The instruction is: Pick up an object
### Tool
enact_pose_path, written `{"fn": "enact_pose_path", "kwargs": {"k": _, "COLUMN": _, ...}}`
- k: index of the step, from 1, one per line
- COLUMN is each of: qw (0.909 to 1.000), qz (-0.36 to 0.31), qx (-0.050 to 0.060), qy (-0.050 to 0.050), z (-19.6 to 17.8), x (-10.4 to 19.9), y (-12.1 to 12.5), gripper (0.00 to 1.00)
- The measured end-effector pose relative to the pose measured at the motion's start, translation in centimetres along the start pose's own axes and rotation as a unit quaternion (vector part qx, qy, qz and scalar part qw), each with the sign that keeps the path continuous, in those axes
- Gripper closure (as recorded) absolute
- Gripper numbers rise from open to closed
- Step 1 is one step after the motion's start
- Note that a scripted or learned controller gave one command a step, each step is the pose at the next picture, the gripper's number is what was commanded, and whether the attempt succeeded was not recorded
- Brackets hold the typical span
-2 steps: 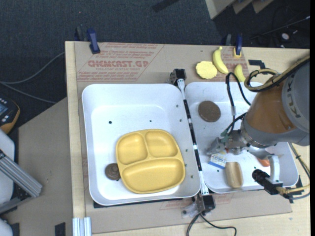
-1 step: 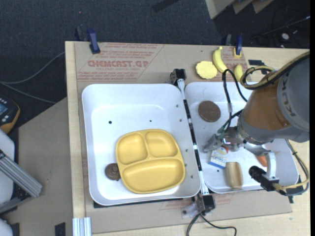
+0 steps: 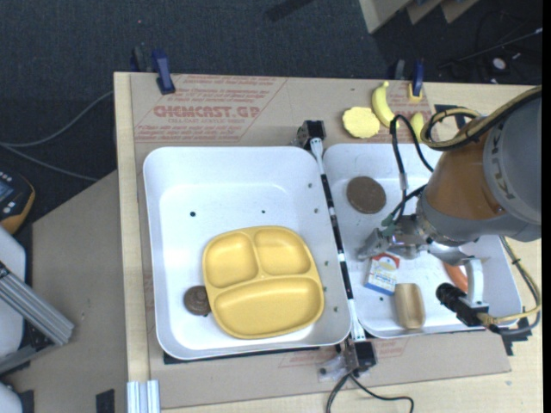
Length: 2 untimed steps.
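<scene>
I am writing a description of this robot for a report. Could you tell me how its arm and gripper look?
The arm is thick, rounded and grey, with a broad orange band above the wrist. Black cables loop beside it. The gripper is a small metallic grey piece; its details are too small to tell.

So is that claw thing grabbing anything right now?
Gripper: low in the right bin, above a small card; whether it is open, shut or holding anything cannot be told.

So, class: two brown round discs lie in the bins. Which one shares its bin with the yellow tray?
The smaller brown disc in the left bin, touching the yellow tray at its left edge. The larger disc lies in the right bin.
</scene>
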<state>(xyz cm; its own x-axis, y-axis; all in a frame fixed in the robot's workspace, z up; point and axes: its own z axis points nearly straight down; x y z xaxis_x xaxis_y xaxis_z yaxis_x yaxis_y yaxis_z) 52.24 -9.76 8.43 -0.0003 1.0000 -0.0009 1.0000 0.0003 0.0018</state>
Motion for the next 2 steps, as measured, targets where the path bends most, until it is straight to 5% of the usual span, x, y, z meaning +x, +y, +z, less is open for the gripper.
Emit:
{"fn": "enact_pose_path", "kwargs": {"k": 1, "qw": 1.0, "qz": 0.0, "qx": -0.001, "qy": 0.0, "z": -1.0, "x": 0.0, "y": 0.0, "gripper": 1.0}}
{"fn": "enact_pose_path", "kwargs": {"k": 2, "qw": 1.0, "qz": -0.004, "qx": -0.004, "qy": 0.001, "z": -10.6, "x": 6.7, "y": 3.1, "gripper": 1.0}}
